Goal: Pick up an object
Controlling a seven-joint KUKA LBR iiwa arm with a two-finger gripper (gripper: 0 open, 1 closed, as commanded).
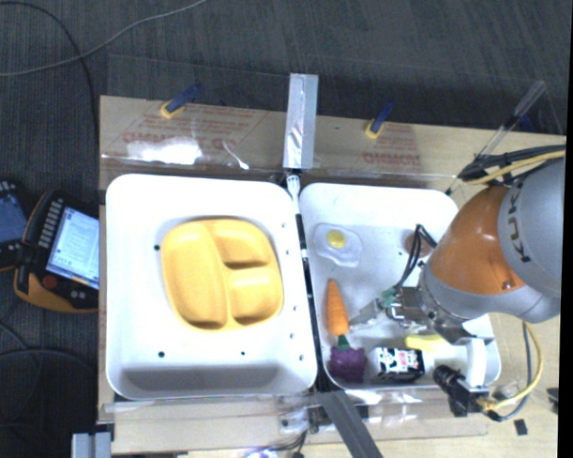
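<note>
Objects for picking lie in the right bin (381,200), which sits beside the left bin (126,265) on the wooden surface (458,150). A toy carrot (336,310) lies near that bin's left wall, pointing roughly from back to front. Behind it rests a toy fried egg (336,241), white with a yellow yolk. At the front left corner sits a purple toy eggplant (348,364), just below the carrot's lower end. Beside the eggplant, to its right, lies a small black-and-white carton (397,362) with a cow-like pattern. A pale yellow item (431,339) shows just above the carton, partly under my wrist; I cannot tell what it is.

My arm (497,249) reaches in from the right, its orange band over the right half of this bin. My end effector (396,307) hangs low in the middle of the bin, to the right of the carrot and above the carton. Whether it is open or closed I cannot tell, as my own wrist and cabling blur that part. I see nothing clearly gripped.

In the left bin lies a yellow divided tray (224,273), near its middle, with three compartments. To the left of the surface, a handheld pendant (65,253) with a lit screen rests on the dark floor.
</note>
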